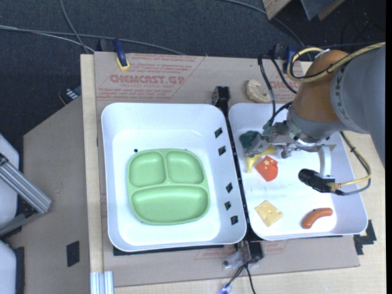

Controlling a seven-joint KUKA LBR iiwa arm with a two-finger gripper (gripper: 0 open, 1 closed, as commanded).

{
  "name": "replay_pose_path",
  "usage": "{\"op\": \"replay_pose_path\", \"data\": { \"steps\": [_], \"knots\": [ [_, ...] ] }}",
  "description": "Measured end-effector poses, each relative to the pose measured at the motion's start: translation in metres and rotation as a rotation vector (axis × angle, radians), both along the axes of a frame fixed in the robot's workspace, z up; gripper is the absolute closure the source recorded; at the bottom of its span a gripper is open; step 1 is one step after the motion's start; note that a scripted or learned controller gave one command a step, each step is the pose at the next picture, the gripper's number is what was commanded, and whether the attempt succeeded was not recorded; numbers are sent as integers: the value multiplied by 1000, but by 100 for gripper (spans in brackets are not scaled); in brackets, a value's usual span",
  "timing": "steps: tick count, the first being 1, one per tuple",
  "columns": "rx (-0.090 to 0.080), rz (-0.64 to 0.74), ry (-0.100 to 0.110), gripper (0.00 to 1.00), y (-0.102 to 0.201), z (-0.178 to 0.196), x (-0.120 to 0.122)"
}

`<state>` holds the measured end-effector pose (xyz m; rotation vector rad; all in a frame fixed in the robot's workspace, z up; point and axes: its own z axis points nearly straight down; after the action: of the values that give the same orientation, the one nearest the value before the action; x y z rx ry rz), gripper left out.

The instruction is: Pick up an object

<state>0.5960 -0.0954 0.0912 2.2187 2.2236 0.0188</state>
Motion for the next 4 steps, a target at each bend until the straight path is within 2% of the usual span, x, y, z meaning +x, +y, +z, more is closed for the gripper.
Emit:
{"op": "replay_pose_path", "data": {
  "steps": [1,2,3,4],
  "knots": [
    [-2,0,-8,100,0,14,2],
    [-9,-1,4,100,0,58,1],
    [-9,0,1,100,8,119,3],
    [-8,-1,5,100,9,145,4]
  ]
}}
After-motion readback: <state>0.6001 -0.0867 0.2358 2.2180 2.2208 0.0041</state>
